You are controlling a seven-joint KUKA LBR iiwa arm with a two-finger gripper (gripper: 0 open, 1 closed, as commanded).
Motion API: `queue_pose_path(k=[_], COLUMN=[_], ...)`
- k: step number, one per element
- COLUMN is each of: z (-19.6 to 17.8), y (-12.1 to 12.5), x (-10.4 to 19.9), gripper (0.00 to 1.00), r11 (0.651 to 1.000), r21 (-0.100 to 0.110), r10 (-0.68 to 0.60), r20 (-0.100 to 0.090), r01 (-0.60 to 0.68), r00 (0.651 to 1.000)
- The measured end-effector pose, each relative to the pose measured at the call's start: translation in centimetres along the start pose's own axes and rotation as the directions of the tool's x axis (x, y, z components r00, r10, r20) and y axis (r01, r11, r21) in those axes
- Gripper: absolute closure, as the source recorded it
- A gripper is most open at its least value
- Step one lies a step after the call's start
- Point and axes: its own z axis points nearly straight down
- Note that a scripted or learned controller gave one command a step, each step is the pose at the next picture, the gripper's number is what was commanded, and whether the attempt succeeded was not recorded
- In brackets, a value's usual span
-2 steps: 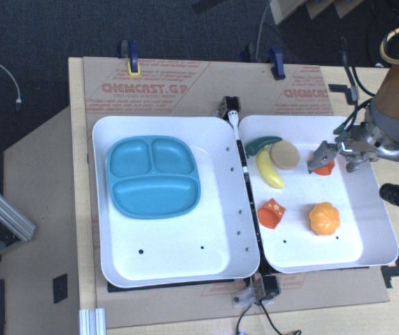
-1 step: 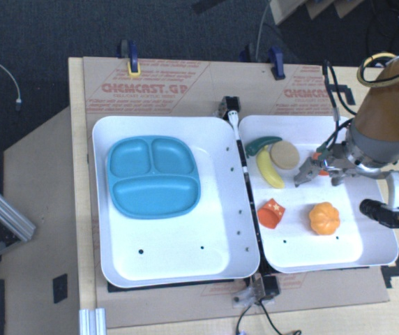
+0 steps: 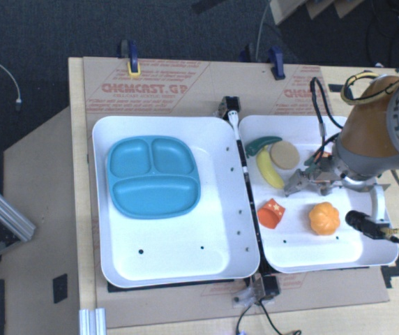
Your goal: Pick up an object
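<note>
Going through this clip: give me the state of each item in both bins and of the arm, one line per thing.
Blue divided plate: flat in the left bin, right side up.
Banana: lying in the right bin, against the tan round piece.
Green piece: lying at the banana's top end.
Red block: lying apart, untouched.
Orange fruit: resting apart, untouched.
End effector: low over the right bin, beside the banana, holding nothing visible.

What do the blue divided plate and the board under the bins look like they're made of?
The blue divided plate looks like moulded plastic: uniform colour, rounded compartments, soft sheen. The board under the white bins looks like acrylic sheet under brown protective paper, judging by its matte surface and red printed lettering, though that's uncertain.
</note>
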Motion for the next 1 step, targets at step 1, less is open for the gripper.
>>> queue_pose_path(k=[1], z=[-1.22], y=[0.07], x=[-0.04], gripper=[1.00], r11=[1.000], r21=[-0.004], r10=[0.001], r20=[0.002], r01=[-0.001], r00=[1.000])
